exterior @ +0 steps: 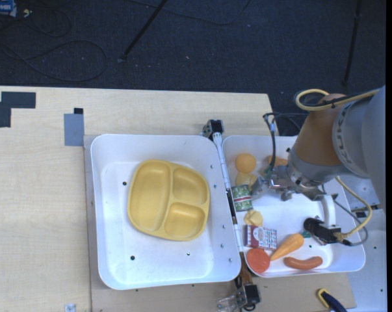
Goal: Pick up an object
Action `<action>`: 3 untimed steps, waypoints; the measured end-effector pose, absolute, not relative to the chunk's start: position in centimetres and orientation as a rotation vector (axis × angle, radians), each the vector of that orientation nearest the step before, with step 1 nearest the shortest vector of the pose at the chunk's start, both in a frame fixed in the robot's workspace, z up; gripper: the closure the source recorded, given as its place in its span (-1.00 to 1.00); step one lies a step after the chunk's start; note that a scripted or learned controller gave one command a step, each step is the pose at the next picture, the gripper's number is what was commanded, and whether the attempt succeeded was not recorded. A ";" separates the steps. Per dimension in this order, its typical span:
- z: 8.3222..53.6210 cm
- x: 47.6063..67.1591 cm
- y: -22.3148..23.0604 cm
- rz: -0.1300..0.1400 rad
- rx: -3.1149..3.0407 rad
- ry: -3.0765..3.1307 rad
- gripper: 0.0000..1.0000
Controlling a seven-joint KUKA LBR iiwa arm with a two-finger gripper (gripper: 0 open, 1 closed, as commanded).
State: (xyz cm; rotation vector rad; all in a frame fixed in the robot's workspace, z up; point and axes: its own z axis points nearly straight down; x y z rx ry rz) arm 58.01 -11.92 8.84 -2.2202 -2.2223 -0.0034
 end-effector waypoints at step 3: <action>8.8 62.7 -9.6 0.003 -2.222 -2.219 -1.00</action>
